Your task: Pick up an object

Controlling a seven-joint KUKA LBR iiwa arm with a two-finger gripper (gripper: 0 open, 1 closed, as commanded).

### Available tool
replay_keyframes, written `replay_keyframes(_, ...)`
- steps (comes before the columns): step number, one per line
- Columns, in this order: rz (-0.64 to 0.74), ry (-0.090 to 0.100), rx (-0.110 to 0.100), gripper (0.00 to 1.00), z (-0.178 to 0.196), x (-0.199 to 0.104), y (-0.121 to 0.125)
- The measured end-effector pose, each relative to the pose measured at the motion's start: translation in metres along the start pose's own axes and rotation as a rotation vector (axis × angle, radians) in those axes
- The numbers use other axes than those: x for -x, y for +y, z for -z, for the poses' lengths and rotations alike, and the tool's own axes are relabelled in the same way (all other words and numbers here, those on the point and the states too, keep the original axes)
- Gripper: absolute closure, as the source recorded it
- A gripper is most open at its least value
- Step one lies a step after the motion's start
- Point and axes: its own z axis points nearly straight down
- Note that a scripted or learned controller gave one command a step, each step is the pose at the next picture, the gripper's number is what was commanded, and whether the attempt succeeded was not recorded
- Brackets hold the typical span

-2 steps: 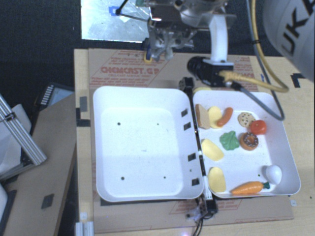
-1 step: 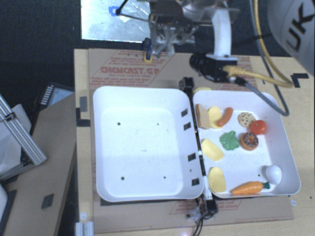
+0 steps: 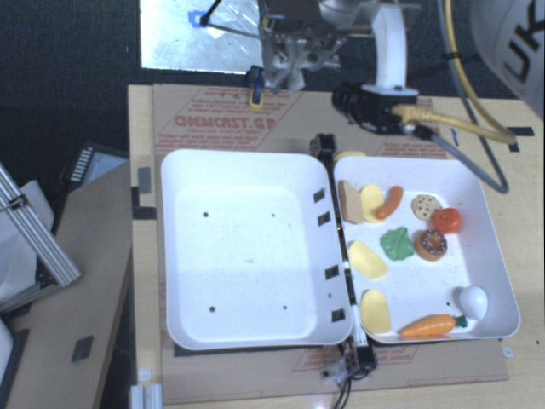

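orange carrot (image 3: pixel 428 325) lies in the right bin (image 3: pixel 492 228), well apart from the raised hand (image 3: pixel 281 66), whose grip i cannot tell.

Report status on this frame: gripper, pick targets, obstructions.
Gripper high above the bench, beyond the bins, carrying nothing. Toy food in right white bin: orange plastic carrot, red tomato, white egg. Nothing covering them.

Red print "CHEMCAST GP" on the brown board (image 3: pixel 223 119) behind the bins, letters "UK" on the grey arm (image 3: pixel 519 51)
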Motion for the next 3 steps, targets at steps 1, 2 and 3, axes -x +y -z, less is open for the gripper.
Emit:
replay_keyframes(1,-0.023,-0.012,-0.025,1.0,-0.178,0.001,-0.059)
replay_keyframes(2,-0.022,0.001,0.002,1.0,-0.075,0.0,-0.054)
replay_keyframes(3,-0.018,-0.002,-0.005,1.0,-0.07,-0.001,-0.054)
